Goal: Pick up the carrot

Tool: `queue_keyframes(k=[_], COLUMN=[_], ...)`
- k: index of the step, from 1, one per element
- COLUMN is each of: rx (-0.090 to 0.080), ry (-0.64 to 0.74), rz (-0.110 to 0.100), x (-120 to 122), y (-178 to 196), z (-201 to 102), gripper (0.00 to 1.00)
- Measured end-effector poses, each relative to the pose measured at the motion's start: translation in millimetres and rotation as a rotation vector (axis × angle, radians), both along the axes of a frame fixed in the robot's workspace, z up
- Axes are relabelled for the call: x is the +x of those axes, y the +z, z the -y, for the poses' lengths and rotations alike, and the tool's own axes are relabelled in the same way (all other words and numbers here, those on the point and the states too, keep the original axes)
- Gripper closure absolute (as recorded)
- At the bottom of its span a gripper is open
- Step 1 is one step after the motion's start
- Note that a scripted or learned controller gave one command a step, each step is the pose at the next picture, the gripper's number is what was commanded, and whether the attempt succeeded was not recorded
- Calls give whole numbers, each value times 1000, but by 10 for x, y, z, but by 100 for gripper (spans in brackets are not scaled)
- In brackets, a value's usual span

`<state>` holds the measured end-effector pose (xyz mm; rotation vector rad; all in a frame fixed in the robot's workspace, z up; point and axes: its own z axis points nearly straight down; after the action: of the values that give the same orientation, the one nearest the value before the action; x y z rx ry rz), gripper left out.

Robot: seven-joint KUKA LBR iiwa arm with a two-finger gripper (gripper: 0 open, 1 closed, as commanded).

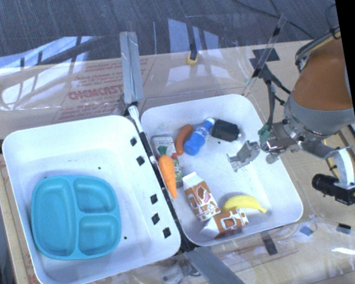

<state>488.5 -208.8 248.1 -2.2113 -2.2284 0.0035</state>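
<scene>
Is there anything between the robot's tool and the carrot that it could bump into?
Nothing visible stands in the straight path. The tool hovers over bare bin floor in the right bin, and the carrot lies by that bin's left wall. A juice carton sits just below that line, and a blue bottle just above it.

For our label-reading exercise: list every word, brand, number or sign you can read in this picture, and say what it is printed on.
"CHEMCAST", red, mirrored: clear sheet behind the bins.
Small cartons beside the banana: print too blurred to read.
Packet by the carrot: unreadable.
</scene>
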Motion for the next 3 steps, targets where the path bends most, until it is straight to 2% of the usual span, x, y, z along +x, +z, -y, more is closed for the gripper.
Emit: queue_keyframes(k=[1,2,3], rx=[0,-9,-1], ry=[186,224,365], rz=[-1,14,-35], x=[289,956,1236], y=[-1023,-1437,-1461], z=[-508,-944,-940], gripper=[0,0,0])
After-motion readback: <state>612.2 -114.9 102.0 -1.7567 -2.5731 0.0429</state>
